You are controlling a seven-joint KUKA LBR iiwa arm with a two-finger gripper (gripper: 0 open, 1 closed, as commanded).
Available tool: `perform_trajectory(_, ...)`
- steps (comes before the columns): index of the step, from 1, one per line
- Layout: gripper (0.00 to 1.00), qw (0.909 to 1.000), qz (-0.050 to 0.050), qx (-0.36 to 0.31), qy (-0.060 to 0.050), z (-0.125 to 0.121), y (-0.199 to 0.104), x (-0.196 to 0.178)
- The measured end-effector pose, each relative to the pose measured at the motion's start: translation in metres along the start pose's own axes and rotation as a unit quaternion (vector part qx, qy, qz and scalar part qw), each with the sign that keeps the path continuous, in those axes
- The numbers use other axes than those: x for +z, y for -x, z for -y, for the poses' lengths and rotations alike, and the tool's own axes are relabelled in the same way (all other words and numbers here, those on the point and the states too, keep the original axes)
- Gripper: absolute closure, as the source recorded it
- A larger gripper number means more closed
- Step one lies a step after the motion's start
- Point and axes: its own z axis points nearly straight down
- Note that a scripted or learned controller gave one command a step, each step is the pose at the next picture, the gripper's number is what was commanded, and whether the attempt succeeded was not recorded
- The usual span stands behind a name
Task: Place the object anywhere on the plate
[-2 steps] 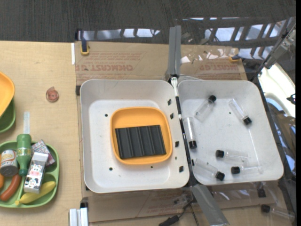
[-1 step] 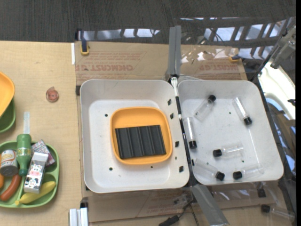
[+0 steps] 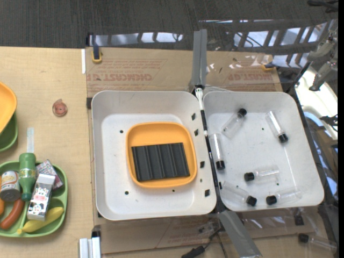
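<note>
An orange plate [image 3: 161, 129] lies in the middle of the left white bin [image 3: 107, 160]. A black ridged rectangular block [image 3: 161, 162] rests flat on the plate, covering most of its floor. In the right white bin [image 3: 307, 160] lie several clear vials with black caps, scattered apart: one near the back [image 3: 235, 121], one at the back right [image 3: 277, 127], one along the left wall [image 3: 216, 152], and others near the front [image 3: 260, 174].
A green tray [image 3: 54, 219] with toy food and a small bottle sits at the bench's left front. An orange bowl [image 3: 5, 109] pokes in at the far left edge. A small pink disc [image 3: 59, 108] lies on the wooden bench top. Flattened cardboard [image 3: 140, 71] lies behind the bins.
</note>
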Motion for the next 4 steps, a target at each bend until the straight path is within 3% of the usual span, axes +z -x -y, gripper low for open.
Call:
perform_trajectory(1,0.0,0.9968,0.001,-0.08,0.0,0.0004,-0.0024,-0.0751)
perform_trajectory(2,0.0,0.9968,0.001,-0.08,0.0,0.0007,-0.0024,-0.0751)
perform_trajectory(3,0.0,0.9727,0.001,-0.232,0.0,-0.0021,0.0057,-0.0745)
perform_trajectory(4,0.0,0.9727,0.001,-0.232,0.0,-0.0017,0.0057,-0.0746)
